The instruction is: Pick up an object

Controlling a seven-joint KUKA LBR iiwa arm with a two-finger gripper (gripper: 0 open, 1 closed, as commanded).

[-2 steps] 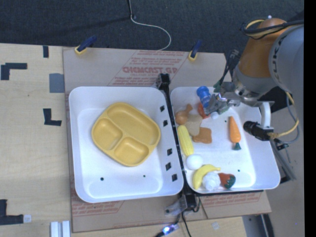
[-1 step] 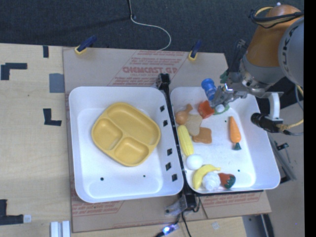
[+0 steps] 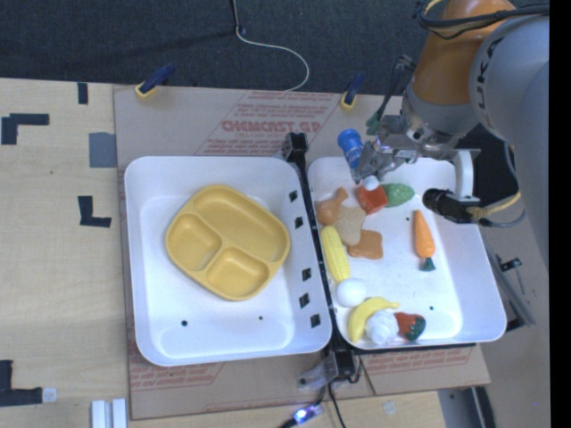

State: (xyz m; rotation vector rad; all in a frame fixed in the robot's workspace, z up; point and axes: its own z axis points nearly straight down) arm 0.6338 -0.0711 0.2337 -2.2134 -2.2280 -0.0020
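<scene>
End effector (image 3: 370,178) sits over your right bin (image 3: 464,324), above the red toy (image 3: 373,198); finger state unclear.

Two white bins (image 3: 143,266) are sitting on brown cardboard (image 3: 259,119) printed with red lettering, over a pale wood-grain tabletop (image 3: 53,266) carrying dark grey marks. A yellow divided tray (image 3: 227,241) is glowing in the left bin. The right bin is showing an orange carrot (image 3: 422,236), a yellow corn cob (image 3: 335,253), a white egg (image 3: 351,292), a yellow banana (image 3: 368,312) and a red block (image 3: 372,198) beside a green piece (image 3: 400,193). A blue object (image 3: 350,144) is lying by the grey tool (image 3: 375,169).
</scene>
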